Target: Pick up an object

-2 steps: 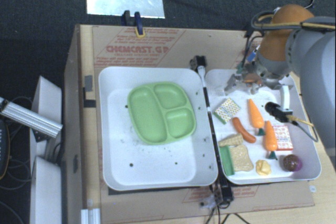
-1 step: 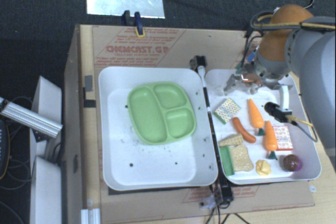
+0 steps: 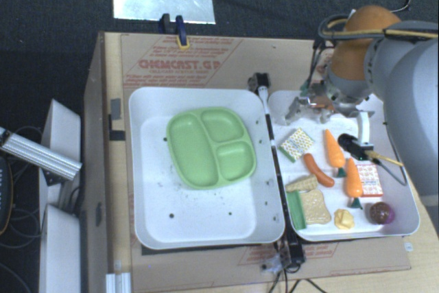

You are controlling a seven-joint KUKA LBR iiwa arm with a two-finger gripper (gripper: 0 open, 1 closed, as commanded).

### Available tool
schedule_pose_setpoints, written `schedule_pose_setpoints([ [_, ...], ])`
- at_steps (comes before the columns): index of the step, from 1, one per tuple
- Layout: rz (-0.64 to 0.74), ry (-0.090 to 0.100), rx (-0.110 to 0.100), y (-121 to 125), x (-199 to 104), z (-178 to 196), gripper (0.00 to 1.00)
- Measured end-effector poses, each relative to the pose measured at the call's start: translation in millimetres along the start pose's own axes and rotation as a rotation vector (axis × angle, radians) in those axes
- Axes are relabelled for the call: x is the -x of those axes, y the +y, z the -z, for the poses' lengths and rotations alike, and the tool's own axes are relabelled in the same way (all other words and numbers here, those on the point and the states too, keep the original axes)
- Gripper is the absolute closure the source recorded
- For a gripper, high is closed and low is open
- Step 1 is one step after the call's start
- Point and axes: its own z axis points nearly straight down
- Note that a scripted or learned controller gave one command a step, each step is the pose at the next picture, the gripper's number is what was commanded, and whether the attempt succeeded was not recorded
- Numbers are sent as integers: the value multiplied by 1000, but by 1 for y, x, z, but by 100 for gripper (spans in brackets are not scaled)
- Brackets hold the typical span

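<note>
Camera view: the claw (image 3: 310, 105) hung over the far end of the right bin (image 3: 411, 213), above bare floor, apart from every item. Nothing sat between its fingers; whether they were spread or closed could not be told at this resolution. The candidate objects all lay in that bin: checkered block (image 3: 297, 143), sausage (image 3: 317, 169), two carrots (image 3: 334, 148), toast slice (image 3: 315, 206). The green divided plate (image 3: 210, 147) occupied the left bin. Judged progress: grasp not yet made; descent, closure and lift remained.
</note>
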Motion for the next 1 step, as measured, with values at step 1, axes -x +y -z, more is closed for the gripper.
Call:
schedule_pose_setpoints([
  [1, 0, 0, 0, 0, 0, 0, 0],
])
